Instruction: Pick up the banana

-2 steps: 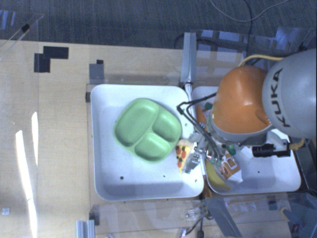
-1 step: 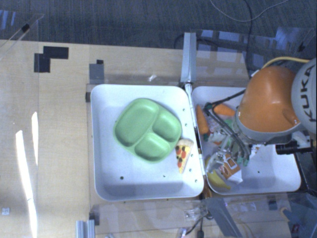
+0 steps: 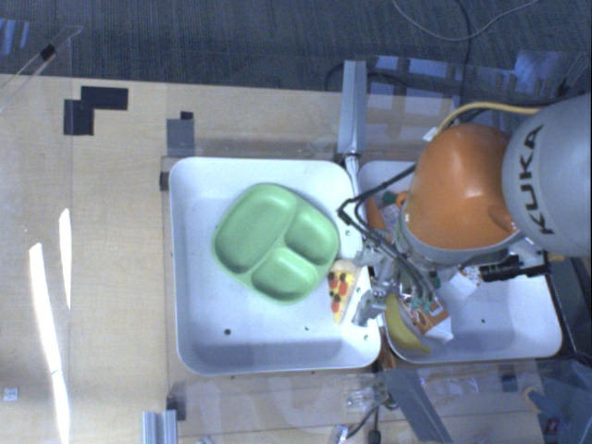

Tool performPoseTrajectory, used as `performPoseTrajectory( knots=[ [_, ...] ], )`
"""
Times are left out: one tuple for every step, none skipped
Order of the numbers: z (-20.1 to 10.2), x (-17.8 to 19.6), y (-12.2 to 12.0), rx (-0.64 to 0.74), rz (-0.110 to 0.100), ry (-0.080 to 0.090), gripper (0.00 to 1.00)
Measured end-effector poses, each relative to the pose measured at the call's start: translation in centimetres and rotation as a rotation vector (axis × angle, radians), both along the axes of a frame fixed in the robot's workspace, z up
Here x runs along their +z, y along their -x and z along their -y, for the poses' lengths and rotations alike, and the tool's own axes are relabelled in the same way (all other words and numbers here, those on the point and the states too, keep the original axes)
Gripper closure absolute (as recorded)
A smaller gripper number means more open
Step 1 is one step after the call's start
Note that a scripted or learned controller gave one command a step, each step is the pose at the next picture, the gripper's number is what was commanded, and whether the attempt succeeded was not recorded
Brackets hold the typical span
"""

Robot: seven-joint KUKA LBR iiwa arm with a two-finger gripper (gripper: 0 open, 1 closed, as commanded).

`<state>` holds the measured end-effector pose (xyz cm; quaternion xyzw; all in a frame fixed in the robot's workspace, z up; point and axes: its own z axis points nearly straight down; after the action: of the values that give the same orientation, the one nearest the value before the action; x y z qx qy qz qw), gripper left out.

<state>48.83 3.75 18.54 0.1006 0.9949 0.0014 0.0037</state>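
Camera view looked down on a wooden table [image 3: 102,276] with two white bins. A green divided plate [image 3: 276,240] lay in the left bin [image 3: 199,322]. The grey and orange arm [image 3: 481,188] hung over the right bin [image 3: 518,326], its gripper [image 3: 388,294] low at the bin's left edge, just above the banana [image 3: 404,329]; whether it was clenched or released could not be told.

light wooden bench [image 3: 92,248], two white bins [image 3: 199,340] side by side

The arm [image 3: 481,192] hides most of the right bin [image 3: 518,326] and much of the banana [image 3: 403,326]. The small packet [image 3: 340,289] at the left bin's [image 3: 199,276] right wall is too blurred to identify.
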Motion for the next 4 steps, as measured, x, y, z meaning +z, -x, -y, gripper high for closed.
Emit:
performPoseTrajectory(
  knots=[
    [6.1,0.1,-3.6,-0.027,0.001,0.001,0.0],
    [20.4,-6.8,-0.9,-0.121,0.013,0.007,0.0],
    [12.2,-9.5,-0.5,0.19,0.013,0.006,0.0],
    [12.3,-9.6,-5.2,0.252,0.006,0.005,0.0]
  ],
)
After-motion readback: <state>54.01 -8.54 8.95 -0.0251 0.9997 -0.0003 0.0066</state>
